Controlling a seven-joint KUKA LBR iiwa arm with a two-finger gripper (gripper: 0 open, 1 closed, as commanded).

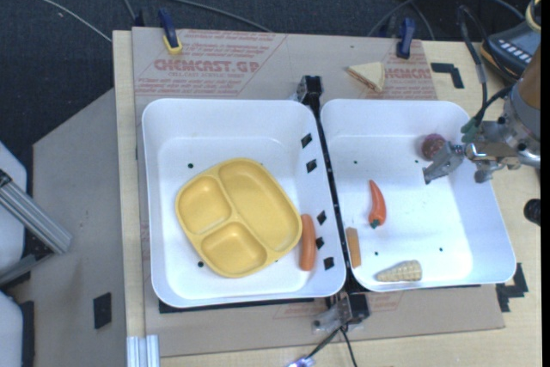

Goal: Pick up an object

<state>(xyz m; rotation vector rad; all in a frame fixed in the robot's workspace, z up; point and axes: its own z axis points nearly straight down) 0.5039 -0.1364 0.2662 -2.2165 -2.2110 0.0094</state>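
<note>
Clamped brown board [215, 64] bears two white bins [163, 185] over dark carpet [69, 39].

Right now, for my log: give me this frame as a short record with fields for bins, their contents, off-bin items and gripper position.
left bin: yellow divided plate; orange sausage-like piece beside the plate's right edge
right bin: red-orange chili pepper; small orange stick at the left wall; corn cob near the front; dark red round item near the back
off-bin: sandwich wedge on the board behind the right bin
gripper: over the right bin's back right area, next to the dark red round item; grasp not confirmed
</note>
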